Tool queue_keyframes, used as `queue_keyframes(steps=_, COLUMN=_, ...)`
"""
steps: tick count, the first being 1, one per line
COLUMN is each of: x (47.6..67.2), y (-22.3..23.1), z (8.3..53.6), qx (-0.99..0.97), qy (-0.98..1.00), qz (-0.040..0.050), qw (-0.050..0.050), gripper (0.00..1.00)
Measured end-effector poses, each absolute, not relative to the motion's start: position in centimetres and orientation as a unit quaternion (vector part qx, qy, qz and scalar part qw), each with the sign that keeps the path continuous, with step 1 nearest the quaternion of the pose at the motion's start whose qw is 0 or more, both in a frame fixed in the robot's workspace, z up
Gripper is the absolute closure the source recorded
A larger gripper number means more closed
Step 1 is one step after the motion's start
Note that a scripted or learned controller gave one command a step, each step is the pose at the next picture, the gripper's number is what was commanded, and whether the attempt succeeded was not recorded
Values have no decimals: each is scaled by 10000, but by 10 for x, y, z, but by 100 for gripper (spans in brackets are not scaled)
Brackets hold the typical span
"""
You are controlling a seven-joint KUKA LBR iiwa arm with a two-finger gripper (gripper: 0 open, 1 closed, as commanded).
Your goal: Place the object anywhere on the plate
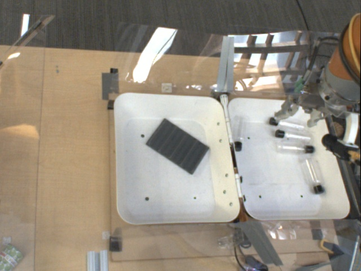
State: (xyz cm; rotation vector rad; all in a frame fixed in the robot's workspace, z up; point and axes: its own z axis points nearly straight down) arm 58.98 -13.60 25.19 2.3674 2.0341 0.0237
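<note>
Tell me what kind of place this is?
Probably a robotics lab test cell: a wooden bench with two white bins, clear vials in the right one, a dark ridged plate in the left.

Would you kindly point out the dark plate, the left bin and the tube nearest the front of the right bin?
dark plate [177, 145], camera view, middle of its ribbed top.
left bin [127, 208], camera view, bare floor near its front-left corner.
tube [312, 175], camera view, middle of its clear body.
</note>
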Motion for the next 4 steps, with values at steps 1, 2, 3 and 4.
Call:
queue_keyframes(steps=1, x=592, y=-134, z=263, qx=7556, qy=6549, qz=90, qw=117, gripper=100)
queue_keyframes(steps=2, x=592, y=-134, z=262, qx=7557, qy=6548, qz=88, qw=118, gripper=0)
queue_keyframes(steps=3, x=594, y=-133, z=273, qx=7528, qy=6581, qz=103, qw=135, gripper=100)
queue_keyframes(steps=4, x=605, y=-160, z=138, qx=7459, qy=6660, qz=0, qw=0, gripper=100)
